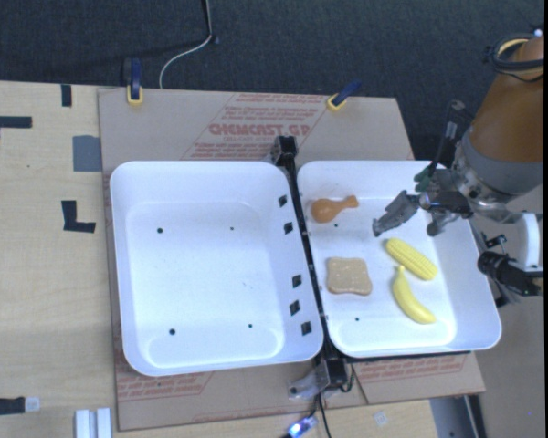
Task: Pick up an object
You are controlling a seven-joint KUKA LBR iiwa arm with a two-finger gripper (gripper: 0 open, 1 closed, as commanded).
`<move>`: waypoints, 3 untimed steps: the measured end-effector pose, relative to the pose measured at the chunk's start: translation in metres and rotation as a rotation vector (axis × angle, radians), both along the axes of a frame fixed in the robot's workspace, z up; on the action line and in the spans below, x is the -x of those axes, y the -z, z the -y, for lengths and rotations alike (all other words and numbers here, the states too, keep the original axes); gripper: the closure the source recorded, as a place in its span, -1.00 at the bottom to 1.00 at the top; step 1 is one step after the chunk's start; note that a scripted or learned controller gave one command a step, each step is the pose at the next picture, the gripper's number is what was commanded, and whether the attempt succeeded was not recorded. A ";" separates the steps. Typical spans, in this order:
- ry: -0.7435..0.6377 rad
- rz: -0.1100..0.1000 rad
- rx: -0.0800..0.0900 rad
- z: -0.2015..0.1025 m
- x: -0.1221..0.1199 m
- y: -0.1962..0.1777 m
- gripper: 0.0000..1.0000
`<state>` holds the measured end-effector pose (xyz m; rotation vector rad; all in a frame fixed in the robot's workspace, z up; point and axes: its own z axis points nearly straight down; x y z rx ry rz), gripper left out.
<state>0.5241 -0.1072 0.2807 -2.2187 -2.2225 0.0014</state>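
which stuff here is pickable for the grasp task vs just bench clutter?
Pickable, all in the right bin: drumstick, toast, corn, banana. The gripper is above that bin.

Clutter: left bin, cardboard sheet, blue-yellow clamps, white cable.

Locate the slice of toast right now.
The toast lies flat in the right bin, near its left wall, below the chicken drumstick and left of the banana.
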 end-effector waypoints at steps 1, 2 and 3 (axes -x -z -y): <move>-0.002 -0.009 -0.002 -0.038 -0.024 0.093 -1.00; 0.002 0.017 0.005 -0.001 -0.051 -0.050 -1.00; 0.001 -0.017 -0.002 -0.007 -0.059 0.130 -1.00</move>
